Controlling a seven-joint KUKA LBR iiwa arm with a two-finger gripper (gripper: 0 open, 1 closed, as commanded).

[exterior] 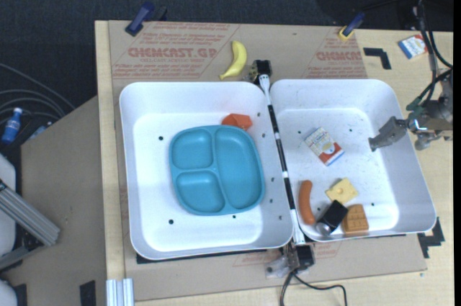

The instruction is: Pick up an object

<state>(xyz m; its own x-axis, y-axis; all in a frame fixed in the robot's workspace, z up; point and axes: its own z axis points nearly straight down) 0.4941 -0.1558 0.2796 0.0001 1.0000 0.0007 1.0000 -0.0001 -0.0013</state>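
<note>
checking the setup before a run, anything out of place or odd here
One thing: a banana lies on the bench behind the left bin, outside both bins. The orange piece sits tucked against the blue divided plate.

- The arm (439, 114) leaves your view at the right edge.
- You cannot read the small carton's (322, 145) print.
- The tray (216, 169) hides part of the orange piece (238, 121).
</note>
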